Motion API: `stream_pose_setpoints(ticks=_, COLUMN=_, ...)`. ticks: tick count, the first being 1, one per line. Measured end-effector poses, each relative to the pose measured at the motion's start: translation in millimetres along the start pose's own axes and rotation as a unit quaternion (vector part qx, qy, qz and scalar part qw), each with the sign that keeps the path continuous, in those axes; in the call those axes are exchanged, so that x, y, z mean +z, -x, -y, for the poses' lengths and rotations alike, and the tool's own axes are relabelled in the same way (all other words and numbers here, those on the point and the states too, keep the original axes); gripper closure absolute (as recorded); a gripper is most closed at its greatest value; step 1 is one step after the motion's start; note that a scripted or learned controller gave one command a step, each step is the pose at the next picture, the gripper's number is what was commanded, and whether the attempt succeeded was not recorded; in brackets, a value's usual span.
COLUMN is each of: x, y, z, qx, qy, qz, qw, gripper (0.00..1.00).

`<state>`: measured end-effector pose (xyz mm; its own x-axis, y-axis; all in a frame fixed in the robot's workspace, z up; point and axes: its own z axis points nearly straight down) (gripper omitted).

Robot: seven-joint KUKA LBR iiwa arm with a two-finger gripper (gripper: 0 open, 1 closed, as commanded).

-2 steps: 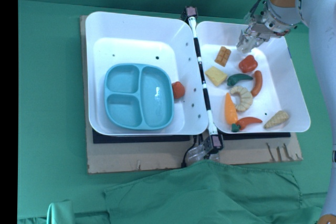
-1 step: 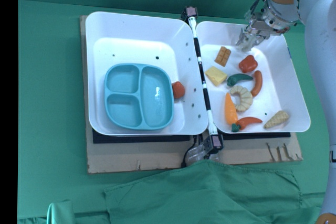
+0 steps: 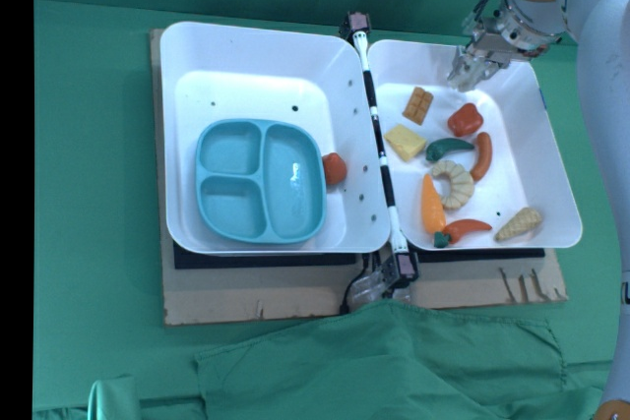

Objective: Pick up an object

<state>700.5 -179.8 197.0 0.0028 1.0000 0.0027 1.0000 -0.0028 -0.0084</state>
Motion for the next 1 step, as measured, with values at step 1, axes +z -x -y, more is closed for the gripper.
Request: stream_pose_setpoints(ticks=1, x=-14.9, y=0.9, z=-1.7, qx=0.001, qy=0.004, qz=0.001, qw=1.0, gripper=1.0)
